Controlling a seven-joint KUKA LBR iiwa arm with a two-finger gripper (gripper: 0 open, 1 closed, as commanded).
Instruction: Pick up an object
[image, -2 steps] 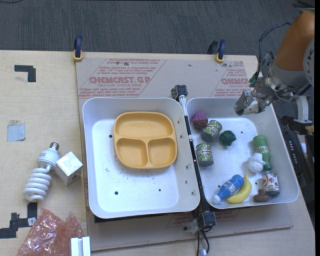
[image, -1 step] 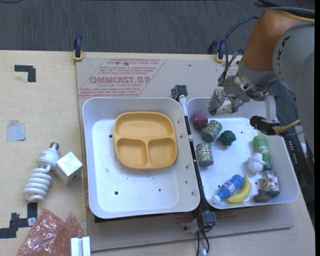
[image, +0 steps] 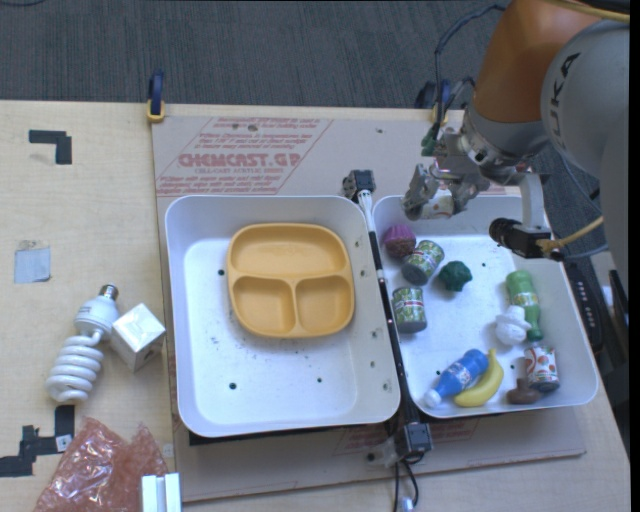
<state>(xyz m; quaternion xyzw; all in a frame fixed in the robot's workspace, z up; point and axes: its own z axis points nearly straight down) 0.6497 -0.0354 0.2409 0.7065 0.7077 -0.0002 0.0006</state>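
Note:
My gripper hangs over the far left corner of the right bin, just above and right of a purple ball-like object. Close below it lie a green-labelled can and a dark green lump. A second can rests by the bin's left wall. Further right lie a green bottle and a white figure. Along the near edge are a blue bottle, a banana and a small carton.
The left bin holds a yellow divided tray. On the bench to the left lie a spiral light bulb, a white cube and a red mesh bag.

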